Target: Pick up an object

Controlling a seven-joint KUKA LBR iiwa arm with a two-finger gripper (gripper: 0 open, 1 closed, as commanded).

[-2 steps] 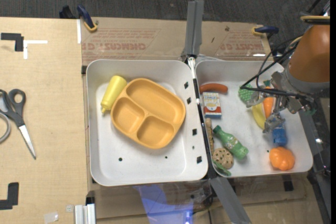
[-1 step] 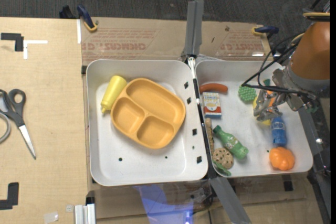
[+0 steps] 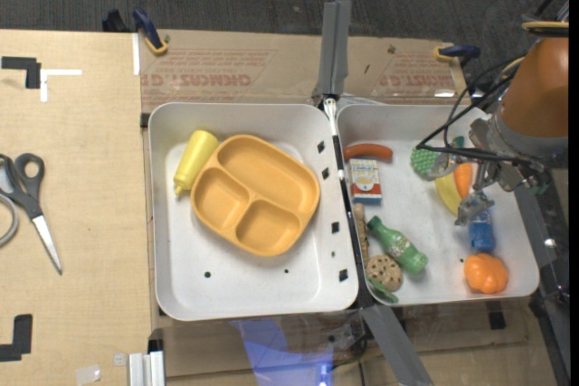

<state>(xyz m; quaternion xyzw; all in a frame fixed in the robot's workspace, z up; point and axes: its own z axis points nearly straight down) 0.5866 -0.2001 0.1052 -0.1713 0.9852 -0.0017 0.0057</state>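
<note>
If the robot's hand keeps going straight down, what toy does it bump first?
Probably the blue toy. The hand hangs right over it in the right bin, with a yellow toy beside it. How high the hand sits is hard to judge from this slanted view, so that's a best guess.

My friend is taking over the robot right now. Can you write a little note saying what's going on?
Gripper: down in the right bin, over the blue toy and beside the yellow and orange toys. I can't tell if it has hold of anything.
Also in the right bin: orange fruit, green bottle, cookie, small box, hot dog.
Left bin: divided yellow plate with a yellow bottle at its left.
Done: nothing lifted yet.
Left: grab one object and raise it.
</note>
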